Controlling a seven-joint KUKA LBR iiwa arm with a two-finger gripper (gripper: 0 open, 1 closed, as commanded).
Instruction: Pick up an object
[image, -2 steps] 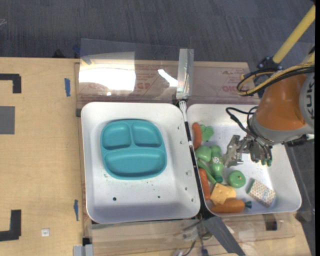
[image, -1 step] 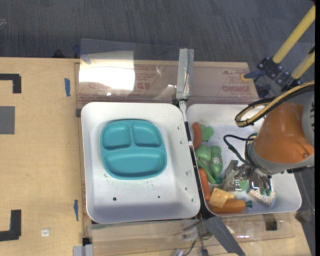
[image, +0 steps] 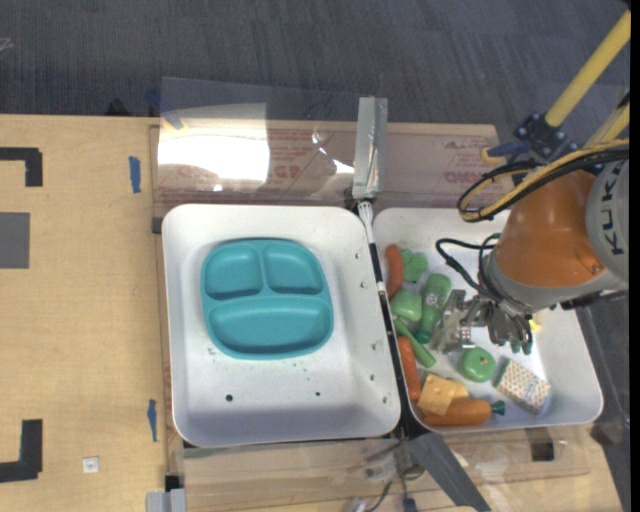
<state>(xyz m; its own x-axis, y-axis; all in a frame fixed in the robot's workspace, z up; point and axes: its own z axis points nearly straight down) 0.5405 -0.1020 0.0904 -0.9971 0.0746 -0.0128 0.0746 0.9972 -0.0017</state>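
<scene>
Bright even light, with glare on the clear panel (image: 215, 150).

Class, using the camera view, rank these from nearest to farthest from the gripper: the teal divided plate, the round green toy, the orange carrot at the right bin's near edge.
Measured from the gripper:
1. Round green toy, right bin, just below the gripper.
2. Orange carrot, right bin, at the near edge.
3. Teal divided plate, left bin, far across the divider.
</scene>
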